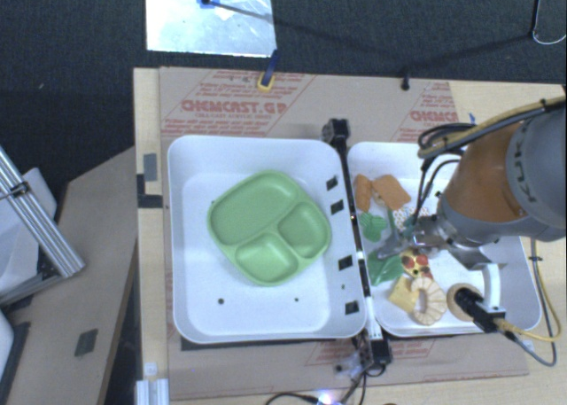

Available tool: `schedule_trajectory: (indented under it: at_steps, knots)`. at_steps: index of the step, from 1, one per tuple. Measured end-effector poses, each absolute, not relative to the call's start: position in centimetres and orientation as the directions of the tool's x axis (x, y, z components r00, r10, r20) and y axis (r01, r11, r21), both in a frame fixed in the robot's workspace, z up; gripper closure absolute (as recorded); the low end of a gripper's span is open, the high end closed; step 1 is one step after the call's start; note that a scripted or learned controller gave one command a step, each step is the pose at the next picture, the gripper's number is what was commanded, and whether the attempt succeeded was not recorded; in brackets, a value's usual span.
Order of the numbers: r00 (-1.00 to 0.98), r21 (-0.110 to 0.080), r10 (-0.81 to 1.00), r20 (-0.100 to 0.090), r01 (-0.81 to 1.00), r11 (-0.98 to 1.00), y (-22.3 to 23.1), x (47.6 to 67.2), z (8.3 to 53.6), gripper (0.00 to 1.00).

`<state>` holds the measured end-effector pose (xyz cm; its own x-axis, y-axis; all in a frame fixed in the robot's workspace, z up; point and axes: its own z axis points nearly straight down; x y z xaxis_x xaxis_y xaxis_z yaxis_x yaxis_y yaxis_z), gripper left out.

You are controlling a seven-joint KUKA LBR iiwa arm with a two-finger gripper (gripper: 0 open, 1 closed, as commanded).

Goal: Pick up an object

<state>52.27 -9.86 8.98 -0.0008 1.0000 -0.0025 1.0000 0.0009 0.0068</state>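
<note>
Your pincer sits low in right bin, amid the clutter; whether it is apart or together, you cannot tell. Candidate objects crowd there: orange pieces, green item, yellow wedge. Green divided tray lies alone in left bin, likely drop side.

Food pieces crowd the right bin; bare floor rings the green tray

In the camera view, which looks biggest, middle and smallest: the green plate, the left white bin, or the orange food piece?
1. Left white bin, the biggest; it holds the plate.
2. Green divided plate, which covers the middle of that bin.
3. Orange food piece in the right bin, by far the smallest.
</note>
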Motion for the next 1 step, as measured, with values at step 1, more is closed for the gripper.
schedule_trajectory:
  at_steps: [1]
  knots:
    - [0.0, 0.021, 1.0, -0.003, 1.0, 0.0, -9.87, 52.79, 10.56, 1.0]
